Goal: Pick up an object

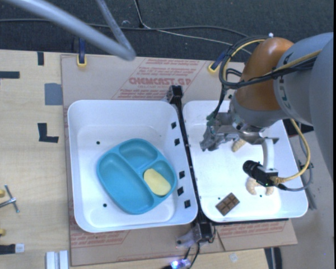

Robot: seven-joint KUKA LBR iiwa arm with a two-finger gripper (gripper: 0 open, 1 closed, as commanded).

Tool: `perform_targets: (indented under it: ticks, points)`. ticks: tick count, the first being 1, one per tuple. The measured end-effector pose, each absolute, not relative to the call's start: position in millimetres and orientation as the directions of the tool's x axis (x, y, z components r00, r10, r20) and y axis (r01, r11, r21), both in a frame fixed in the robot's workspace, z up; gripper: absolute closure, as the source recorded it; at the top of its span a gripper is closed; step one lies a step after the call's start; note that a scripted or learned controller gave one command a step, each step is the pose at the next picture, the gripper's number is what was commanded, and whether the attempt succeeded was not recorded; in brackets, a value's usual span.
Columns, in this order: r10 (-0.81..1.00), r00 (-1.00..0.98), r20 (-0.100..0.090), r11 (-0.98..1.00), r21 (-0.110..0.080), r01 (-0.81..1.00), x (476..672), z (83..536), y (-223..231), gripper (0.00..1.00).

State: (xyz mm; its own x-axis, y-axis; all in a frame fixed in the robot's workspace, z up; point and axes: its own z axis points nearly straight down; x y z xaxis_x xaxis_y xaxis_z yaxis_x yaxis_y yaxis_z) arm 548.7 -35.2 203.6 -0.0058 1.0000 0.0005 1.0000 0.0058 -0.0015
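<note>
Reaching in from the right over the worktop [22, 122], bent down into the right white bin [213, 206]: big grey arm [302, 88] with orange band. Holding a blue tray [131, 175] with a yellow lump [157, 182]: left white bin [81, 150]. Low near the right bin's top left: gripper [211, 142], open or closed, cannot tell. Lying near the front: small brown block [228, 204]. Sitting right of it: pale piece [256, 188].
</note>
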Motion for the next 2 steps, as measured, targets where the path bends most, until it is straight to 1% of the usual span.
perform_targets:
  ticks: [1, 2]
  points:
    - [1.000, -0.007, 0.001, 0.007, -0.002, 1.000, 561.7, 197, 15, 1.00]
    - [1.000, -0.005, 0.001, 0.005, 0.000, 1.000, 585.0, 209, 57, 1.00]
